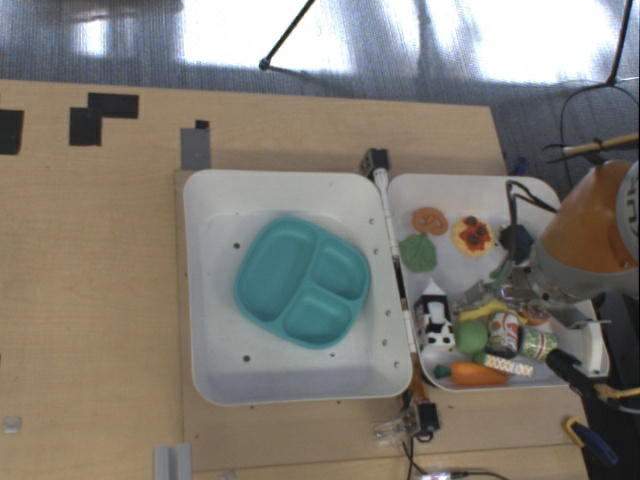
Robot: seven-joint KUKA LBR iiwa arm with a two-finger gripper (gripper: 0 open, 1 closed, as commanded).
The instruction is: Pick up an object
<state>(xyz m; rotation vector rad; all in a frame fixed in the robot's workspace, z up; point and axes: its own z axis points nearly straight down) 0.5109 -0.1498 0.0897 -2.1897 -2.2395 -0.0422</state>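
The right bin (455,200) holds several toy foods: a pretzel (430,220), a pizza slice (473,235), a green leaf (419,253), a black-and-white cow (433,324), a green ball (471,338), a carrot (478,373), a yellow banana (481,311) and two cans (506,334). My gripper (510,293) reaches down from the right into the crowded front part of this bin, just above the banana and the cans. The wrist with its orange band (592,230) hides the bin's right side.
A teal divided plate (303,280) lies tilted in the left bin (215,368). A metal clamp (377,163) sits between the bins at the back, and another clamp (410,423) with cables sits at the front. Black cables hang near the wrist.
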